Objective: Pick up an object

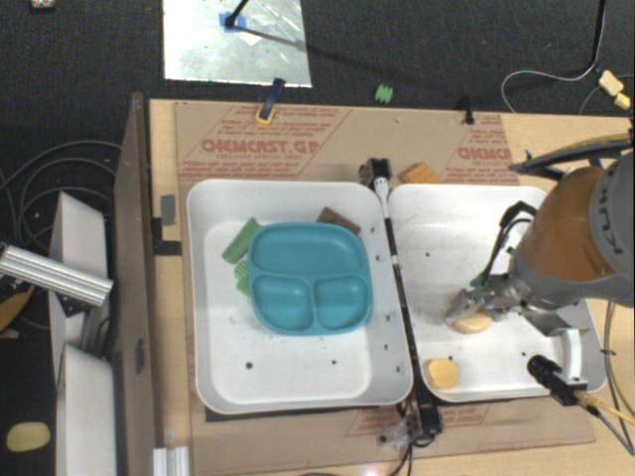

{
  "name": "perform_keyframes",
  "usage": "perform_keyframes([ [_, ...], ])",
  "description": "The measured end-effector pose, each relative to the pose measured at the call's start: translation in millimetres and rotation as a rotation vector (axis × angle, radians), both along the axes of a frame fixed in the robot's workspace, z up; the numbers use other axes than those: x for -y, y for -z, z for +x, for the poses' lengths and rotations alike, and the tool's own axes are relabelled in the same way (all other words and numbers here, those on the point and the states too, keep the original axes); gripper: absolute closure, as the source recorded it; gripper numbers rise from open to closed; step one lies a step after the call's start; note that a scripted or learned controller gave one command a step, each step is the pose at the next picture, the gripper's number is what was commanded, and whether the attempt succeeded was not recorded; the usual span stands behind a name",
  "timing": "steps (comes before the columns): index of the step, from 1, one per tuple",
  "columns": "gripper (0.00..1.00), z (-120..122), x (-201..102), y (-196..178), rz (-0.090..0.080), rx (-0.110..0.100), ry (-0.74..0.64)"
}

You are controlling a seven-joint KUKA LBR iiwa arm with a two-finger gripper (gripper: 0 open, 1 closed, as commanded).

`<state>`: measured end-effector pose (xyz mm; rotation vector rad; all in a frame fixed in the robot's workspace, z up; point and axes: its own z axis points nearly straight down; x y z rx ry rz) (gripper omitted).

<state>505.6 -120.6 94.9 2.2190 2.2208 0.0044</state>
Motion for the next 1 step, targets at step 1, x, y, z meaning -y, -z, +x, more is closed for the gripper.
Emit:
perform_keyframes([
  [1, 1.00, 51.0, -65.7, -95.4, 0.001, 0.011, -0.012],
])
